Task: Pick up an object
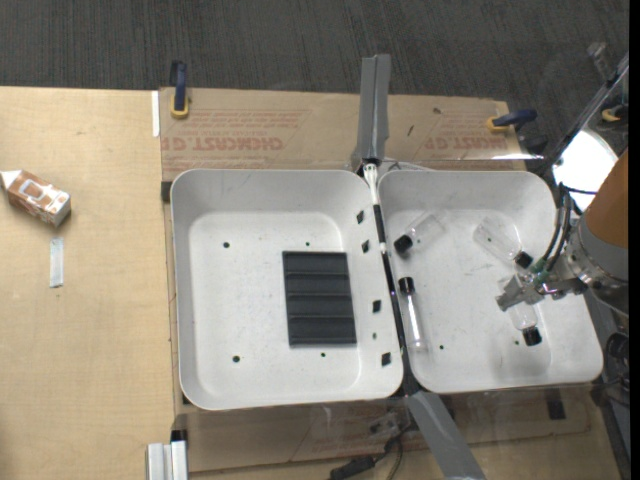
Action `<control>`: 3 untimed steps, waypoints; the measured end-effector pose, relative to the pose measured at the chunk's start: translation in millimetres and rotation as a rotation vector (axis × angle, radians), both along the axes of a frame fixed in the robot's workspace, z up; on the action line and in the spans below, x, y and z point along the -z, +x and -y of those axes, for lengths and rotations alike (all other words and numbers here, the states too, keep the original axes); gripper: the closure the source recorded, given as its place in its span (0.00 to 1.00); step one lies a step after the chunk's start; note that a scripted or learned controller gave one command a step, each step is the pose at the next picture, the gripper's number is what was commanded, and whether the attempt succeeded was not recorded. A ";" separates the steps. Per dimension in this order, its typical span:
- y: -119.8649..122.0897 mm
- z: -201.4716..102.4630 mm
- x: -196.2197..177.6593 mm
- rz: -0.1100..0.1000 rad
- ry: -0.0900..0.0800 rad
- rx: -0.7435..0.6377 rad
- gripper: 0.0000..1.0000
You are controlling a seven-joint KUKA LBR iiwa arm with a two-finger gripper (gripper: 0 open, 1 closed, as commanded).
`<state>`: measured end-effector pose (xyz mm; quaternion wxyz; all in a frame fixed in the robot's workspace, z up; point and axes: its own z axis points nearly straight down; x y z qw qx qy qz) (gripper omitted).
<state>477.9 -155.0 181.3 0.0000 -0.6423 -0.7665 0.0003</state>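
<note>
White plastic is most of what I see: two shallow bins side by side on the bench, the left bin (200, 268) and the right bin (470, 368), meeting along a central seam. In the left bin a black ribbed block (320, 299) lies flat near the middle, long side running away from me. The right bin carries several clear, hard-to-read items: a transparent bottle with a black cap (418, 234) near its upper left, a slim clear tube with a dark end (409, 313) lying along the left wall, a see-through cup-like piece (498, 238) toward the upper right, and another clear piece with a black cap (527, 330) low on the right side. My arm comes in from the right, and the gripper (528, 290) sits low over the right bin, just above that last capped piece and near the cup-like one. From here I cannot tell how the pincer stands, nor whether anything is caught in it. Off on the wooden bench to the far left lies a small orange-and-white carton (38, 198), with a pale strip (56, 264) just below it.
</note>
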 end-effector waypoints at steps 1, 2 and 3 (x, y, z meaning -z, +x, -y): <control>50.6 -115.0 -42.4 -0.002 0.000 0.076 1.00; 117.4 -137.4 -9.0 -0.002 -0.002 0.119 1.00; 124.9 -148.5 -48.0 -0.001 -0.002 0.134 1.00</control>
